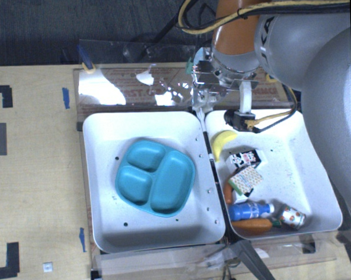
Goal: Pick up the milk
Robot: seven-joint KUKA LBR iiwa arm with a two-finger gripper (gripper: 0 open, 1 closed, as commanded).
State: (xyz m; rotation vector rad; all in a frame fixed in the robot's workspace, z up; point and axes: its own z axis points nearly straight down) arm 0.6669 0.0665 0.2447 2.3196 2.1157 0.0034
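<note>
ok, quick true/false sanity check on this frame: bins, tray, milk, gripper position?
1. The blue tray lies in the left bin. True.
2. The milk is in the left bin. False: it lies in the right bin, among the other items.
3. The gripper holds the milk. False: it sits near the bins' far edge, apart from the milk, with nothing seen between its fingers.
4. A blue bottle lies near the right bin's near edge. True.
5. The tray has one single compartment. False: it is split into three.
</note>
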